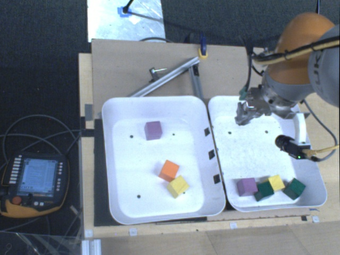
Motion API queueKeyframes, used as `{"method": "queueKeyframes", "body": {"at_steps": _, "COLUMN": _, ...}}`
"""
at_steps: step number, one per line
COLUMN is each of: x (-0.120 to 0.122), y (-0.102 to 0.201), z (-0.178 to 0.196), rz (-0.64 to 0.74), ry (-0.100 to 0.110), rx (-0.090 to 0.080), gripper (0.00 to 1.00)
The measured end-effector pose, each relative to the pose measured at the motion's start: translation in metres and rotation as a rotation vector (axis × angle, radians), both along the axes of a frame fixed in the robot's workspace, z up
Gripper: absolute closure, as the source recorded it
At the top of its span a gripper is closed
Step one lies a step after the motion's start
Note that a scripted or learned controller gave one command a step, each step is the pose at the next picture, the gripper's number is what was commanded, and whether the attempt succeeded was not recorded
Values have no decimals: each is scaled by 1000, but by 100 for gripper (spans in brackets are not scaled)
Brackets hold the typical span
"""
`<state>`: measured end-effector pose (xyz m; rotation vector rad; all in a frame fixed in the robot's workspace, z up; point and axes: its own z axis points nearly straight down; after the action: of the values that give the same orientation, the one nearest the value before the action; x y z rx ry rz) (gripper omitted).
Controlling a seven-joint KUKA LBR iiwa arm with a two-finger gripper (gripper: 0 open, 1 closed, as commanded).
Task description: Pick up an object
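Note:
My gripper (244, 116) hangs over the far part of the right bin (223, 116), near its back left corner, with nothing visible between its fingers. Along that bin's near edge lie a purple cube (246, 186), a dark green cube (263, 190), a yellow cube (276, 182) and another green cube (295, 187), packed close together. In the left bin (114, 158) sit a purple cube (153, 130) toward the back, an orange cube (169, 170) in the middle, and a yellow cube (178, 186) touching it on the near side.
A metal rod (166, 77) lies slanted on the board behind the left bin. A teach pendant (33, 182) with its cable rests off the bench at the left. A silver sheet (126, 12) lies at the far back.

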<state>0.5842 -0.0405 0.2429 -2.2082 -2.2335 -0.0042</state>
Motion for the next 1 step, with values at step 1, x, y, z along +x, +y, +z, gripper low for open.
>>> {"method": "queueKeyframes", "body": {"at_steps": 1, "x": -19, "y": 52, "z": 0, "rz": 0, "ry": 1, "rx": 0, "gripper": 100}}
